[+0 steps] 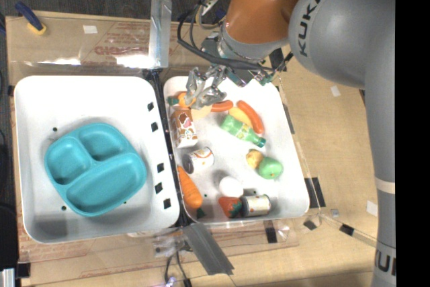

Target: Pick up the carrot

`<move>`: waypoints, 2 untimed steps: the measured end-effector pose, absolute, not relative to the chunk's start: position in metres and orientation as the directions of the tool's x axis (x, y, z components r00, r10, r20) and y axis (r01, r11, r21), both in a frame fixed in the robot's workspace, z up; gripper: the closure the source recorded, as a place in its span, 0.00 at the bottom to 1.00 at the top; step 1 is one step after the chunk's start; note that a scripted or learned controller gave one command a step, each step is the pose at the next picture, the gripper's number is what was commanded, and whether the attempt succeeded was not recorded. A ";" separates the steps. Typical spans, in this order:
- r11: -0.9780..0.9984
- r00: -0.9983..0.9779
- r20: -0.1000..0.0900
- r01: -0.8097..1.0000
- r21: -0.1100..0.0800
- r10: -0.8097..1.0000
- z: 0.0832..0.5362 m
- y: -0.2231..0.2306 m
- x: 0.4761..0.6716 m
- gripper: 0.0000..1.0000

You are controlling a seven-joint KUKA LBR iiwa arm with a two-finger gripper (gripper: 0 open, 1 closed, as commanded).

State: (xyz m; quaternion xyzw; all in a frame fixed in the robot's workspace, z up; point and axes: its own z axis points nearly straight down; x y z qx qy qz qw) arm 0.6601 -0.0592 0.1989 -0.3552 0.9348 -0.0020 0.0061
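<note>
Carrot (189,190) lies at near-left edge of right bin (290,165), against the wall, tip pointing up-left. Just beside it: white egg (230,185), small can (256,204), red piece (229,206). Mid bin: small tin (201,156), potato (253,158), green apple (270,168), snack packet (183,126). Further back: green bottle (242,130), sausage (250,115), orange piece (220,106). Gripper (201,89) sits at far-left corner of right bin, well apart from carrot, low over clutter there. Cannot tell whether it is spread or closed, or whether it pinches anything; metal parts blur into items below. Left bin (27,144) holds 1 teal divided plate (95,167).

Step judged: approach not yet on target. Risks: gripper closes on wrong item at far corner, since carrot is at opposite end. Carrot hugs bin wall, so 1 side of the grasp may hit wall or divider. Egg close by may get nudged. Tapered shape could slip out on lift.
</note>
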 end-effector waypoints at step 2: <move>0.725 -0.725 -0.004 -0.689 -0.002 -0.689 0.242 0.045 0.657 1.00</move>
